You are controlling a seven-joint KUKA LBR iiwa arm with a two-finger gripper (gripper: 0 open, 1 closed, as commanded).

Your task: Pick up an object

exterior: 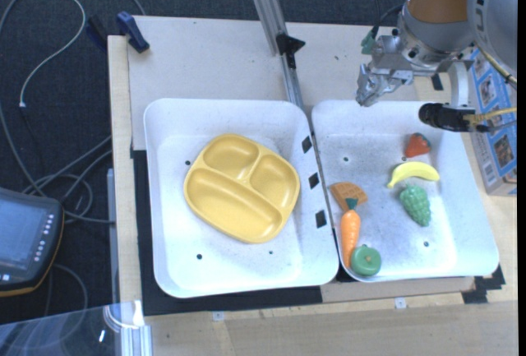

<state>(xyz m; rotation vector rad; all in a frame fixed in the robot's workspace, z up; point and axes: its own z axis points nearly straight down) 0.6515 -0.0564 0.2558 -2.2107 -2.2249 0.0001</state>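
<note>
Gripper [371,91]: above far edge of right bin [481,219], finger state unclear, nothing seen held. Right bin holds banana [413,173], strawberry [417,145], grapes [416,205], carrot [350,234], apple [366,261]. Left bin [164,132]: yellow plate [241,187].

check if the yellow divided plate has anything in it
Empty: the yellow plate in the left bin shows bare compartments.

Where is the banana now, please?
The banana lies in the right bin, toward its far right side, just above the green grapes and below the red strawberry.
</note>
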